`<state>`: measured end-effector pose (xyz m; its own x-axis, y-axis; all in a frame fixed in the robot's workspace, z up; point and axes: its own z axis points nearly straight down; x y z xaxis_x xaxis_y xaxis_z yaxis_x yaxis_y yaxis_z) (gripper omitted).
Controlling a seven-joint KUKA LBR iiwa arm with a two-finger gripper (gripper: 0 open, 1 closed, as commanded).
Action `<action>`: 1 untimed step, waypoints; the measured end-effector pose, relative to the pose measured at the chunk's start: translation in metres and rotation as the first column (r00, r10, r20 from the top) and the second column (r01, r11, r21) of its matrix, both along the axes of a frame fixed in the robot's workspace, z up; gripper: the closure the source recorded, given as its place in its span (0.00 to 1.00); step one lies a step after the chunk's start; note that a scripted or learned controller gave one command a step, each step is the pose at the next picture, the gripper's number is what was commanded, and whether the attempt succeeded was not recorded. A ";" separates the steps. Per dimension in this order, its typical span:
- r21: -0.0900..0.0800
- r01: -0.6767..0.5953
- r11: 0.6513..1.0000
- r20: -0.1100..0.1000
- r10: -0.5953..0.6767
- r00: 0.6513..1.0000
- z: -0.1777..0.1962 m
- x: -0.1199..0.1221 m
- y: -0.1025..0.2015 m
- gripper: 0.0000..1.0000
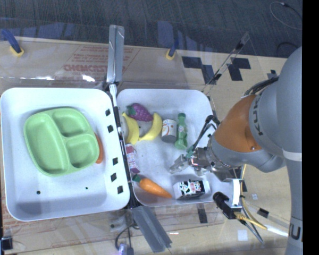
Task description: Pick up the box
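One box (191,188), cow-printed, is lying just below the jaws (179,164), which are hanging over bare bin (165,97) floor; their opening is unclear, nothing visibly gripped.

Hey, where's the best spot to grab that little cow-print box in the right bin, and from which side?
Probably from above, pinching its two long sides near the middle. The box lies flat on the floor of the right bin, long axis roughly left-right. The bin's near wall sits just below it and a carrot just left, so side approaches look cramped. The gripper hovers just up-left.
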<state>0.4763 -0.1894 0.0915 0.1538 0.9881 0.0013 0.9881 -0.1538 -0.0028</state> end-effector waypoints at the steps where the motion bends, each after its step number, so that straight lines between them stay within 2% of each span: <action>1: 0.001 0.020 1.000 -0.002 -0.020 1.000 -0.001 0.000 0.084 0.00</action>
